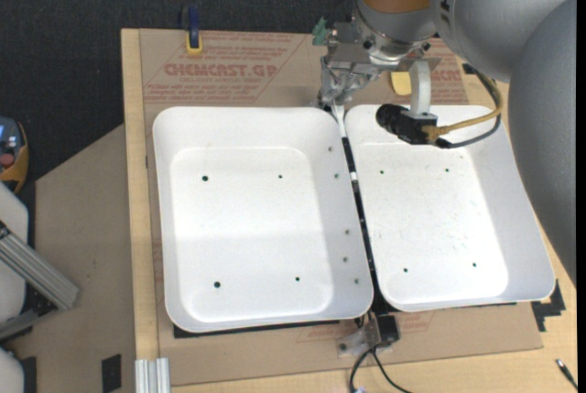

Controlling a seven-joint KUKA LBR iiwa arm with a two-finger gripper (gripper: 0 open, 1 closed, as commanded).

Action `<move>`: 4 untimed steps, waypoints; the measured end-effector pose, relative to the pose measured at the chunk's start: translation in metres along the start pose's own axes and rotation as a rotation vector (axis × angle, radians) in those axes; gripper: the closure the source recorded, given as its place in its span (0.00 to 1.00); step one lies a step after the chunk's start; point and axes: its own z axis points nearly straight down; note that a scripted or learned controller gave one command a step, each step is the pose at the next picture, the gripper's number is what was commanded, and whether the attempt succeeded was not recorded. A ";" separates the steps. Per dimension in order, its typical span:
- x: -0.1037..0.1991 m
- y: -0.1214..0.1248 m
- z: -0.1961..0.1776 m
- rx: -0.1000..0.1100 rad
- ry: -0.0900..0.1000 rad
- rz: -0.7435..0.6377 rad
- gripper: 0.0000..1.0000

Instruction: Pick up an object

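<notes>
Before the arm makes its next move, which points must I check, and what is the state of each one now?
1. Tool over a bin floor: not ok; it hangs at the far rims, where the two bins meet.
2. Thing held in the tool: cannot tell.
3. Left bin flat on the board: ok.
4. Right bin flat, close beside it: ok.
5. Blue clamp apart from the arm: ok.
</notes>
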 end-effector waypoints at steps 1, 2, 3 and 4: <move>-0.009 -0.019 -0.052 -0.006 -0.001 0.003 1.00; -0.118 -0.010 -0.144 -0.012 -0.004 0.008 1.00; -0.070 0.014 -0.054 0.005 0.001 -0.002 1.00; -0.149 0.013 -0.058 -0.003 -0.003 0.008 1.00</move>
